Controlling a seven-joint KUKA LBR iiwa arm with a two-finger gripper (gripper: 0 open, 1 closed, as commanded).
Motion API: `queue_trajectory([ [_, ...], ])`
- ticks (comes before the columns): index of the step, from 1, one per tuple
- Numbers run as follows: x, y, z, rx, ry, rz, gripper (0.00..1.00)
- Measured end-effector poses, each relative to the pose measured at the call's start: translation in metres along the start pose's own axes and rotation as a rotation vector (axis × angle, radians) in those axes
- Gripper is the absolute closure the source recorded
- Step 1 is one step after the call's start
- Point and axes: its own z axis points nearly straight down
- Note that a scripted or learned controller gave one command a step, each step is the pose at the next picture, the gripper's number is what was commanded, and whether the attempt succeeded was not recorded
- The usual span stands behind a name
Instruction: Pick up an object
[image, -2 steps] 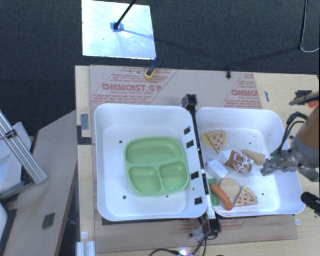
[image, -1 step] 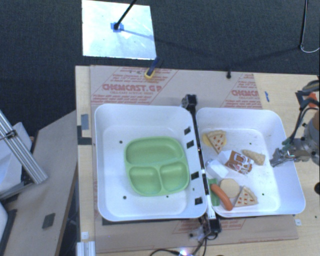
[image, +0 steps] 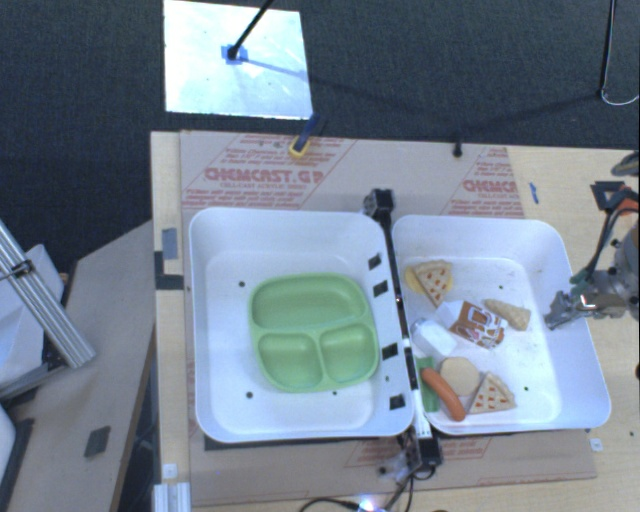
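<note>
The right bin holds toy food. A pizza slice lies at its far left, and an orange-and-white packet sits in the middle beside a tan bread piece. Towards the front are a white block, a round bun, a red sausage and a second pizza slice. My gripper hangs at the bin's right side, to the right of the bread piece and apart from every item. Nothing is seen in its grasp.
The left bin bears a green divided plate. Black clips line the seam between the bins. A shiny metal sheet lies beyond the bench, and an aluminium frame stands at the left.
</note>
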Motion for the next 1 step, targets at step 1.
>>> queue_trajectory([
  [1,0.0402,0.0201,-0.0010,0.000,0.002,-0.005,1.00],
])
